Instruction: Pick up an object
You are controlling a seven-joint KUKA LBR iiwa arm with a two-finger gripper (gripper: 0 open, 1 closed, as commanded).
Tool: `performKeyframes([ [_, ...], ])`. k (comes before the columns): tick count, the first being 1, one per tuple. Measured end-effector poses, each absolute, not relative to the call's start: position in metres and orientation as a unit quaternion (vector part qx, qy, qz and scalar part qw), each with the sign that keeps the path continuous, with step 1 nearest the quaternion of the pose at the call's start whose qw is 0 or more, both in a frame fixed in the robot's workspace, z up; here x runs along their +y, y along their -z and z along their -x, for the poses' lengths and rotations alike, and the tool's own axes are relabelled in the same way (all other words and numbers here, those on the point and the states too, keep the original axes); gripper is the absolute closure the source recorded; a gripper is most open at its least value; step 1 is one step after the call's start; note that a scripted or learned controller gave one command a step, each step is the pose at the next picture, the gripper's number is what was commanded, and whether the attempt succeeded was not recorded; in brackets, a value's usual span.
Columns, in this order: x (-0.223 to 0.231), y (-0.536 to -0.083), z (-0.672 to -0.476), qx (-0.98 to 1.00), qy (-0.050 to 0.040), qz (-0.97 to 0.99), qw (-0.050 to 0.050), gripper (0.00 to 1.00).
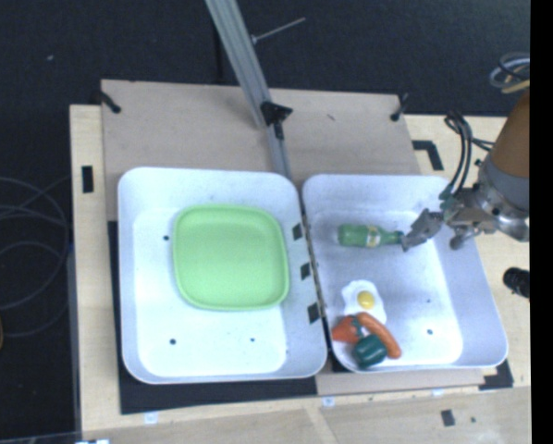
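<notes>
Reaching in from the right over the right bin (pixel 471 336); wrist low, gripper (pixel 423 232) angled leftward, its dark fingers spread and pinching nothing. Green bottle (pixel 369 237) on its side just beside the fingertips; fried egg (pixel 363 296) and vegetables (pixel 366 339) nearer the front; green plate (pixel 230 256) in the left bin (pixel 142 248).

even, fairly bright overhead light falls on the two white bins (pixel 147 276), which wash out nearly to glare with faint bluish speckle. around the bins the floor sinks into near black. shadows beside the bins are soft and shallow. the whole view is slightly soft and grainy, with small things inside the bins blurred.
</notes>
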State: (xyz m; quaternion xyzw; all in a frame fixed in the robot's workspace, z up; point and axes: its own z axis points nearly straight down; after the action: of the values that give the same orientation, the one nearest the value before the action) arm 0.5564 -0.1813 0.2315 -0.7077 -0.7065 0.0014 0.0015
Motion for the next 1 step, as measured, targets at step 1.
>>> performKeyframes([
  [1,-0.1877,-0.1777,-0.5473,-0.707,-0.0013,0.708,0.002,0.00],
])
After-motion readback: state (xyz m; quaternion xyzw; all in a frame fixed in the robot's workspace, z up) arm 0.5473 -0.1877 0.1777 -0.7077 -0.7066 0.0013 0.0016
